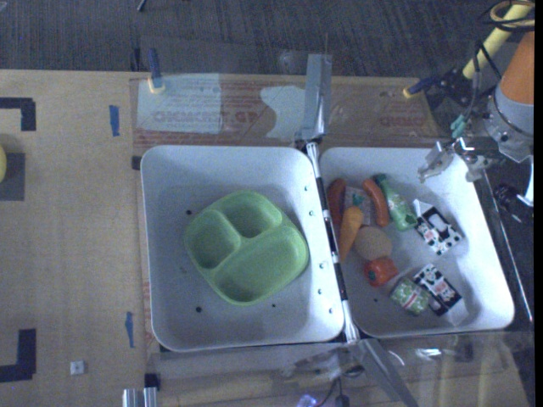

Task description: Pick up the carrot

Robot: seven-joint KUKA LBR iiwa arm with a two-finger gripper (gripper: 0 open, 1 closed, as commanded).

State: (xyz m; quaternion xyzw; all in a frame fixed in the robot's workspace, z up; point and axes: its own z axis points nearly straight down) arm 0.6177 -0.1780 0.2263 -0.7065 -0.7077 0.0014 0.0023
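The gripper (451, 161) is seen over the upper right corner of the right bin (492, 265), its two pale fingers (433, 164) spread apart with nothing held between them. The grey arm (517, 100), with its orange band, is seen entering from the right edge.

The carrot (376, 201) is noted as a short orange-red piece with a green top, lying tilted in the upper left part of the right bin. It is placed well apart from the fingers, to their left and lower in the view. An orange-yellow piece (349, 230) lies just beside it on the left, a green vegetable (397, 209) on its right, and a brownish round item (372, 243) below it. Two black-and-white cartons (438, 230) are seen further right. A green divided plate (246, 246) is seated in the left bin (161, 227).
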